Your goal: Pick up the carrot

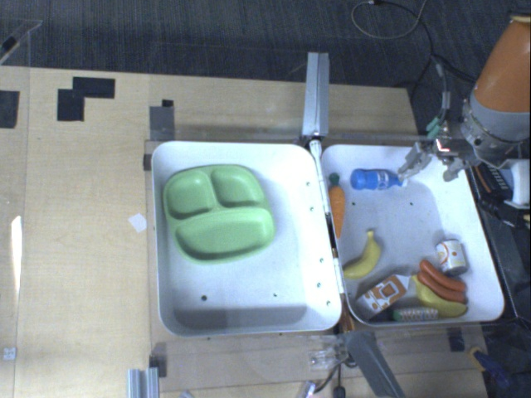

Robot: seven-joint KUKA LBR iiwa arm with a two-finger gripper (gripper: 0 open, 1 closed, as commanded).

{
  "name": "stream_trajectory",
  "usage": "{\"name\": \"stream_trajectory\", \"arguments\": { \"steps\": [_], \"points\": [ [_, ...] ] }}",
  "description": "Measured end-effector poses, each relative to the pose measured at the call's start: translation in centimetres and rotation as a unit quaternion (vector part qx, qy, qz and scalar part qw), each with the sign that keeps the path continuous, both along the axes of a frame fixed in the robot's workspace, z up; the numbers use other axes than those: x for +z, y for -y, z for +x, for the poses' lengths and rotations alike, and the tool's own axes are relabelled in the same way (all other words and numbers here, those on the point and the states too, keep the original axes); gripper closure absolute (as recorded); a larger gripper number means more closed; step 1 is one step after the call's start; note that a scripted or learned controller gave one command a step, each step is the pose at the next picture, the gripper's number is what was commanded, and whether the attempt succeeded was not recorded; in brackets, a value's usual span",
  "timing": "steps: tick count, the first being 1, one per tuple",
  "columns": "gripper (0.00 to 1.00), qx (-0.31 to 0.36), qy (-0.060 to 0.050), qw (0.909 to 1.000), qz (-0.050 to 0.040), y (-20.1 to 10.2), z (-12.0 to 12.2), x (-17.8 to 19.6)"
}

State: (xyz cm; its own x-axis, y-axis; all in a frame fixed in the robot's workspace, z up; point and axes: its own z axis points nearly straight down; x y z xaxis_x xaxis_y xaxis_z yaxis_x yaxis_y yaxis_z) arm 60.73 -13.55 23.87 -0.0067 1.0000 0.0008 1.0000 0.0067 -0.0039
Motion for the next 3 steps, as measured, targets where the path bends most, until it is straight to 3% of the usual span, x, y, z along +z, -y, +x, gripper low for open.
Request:
{"name": "stream_trajectory", "arguments": {
  "steps": [1, 2, 3],
  "points": [
    [0.0, -0.047, -0.001, 0.9989, -0.0003, -4.8, -1.7, -8.6],
    [0.0, -0.111, 0.001, 0.9938, -0.0003, -5.3, -2.7, -14.4],
    [1.0, -0.11, -0.001, 0.9939, 0.0004, -5.4, -2.7, -13.8]
  ]
}}
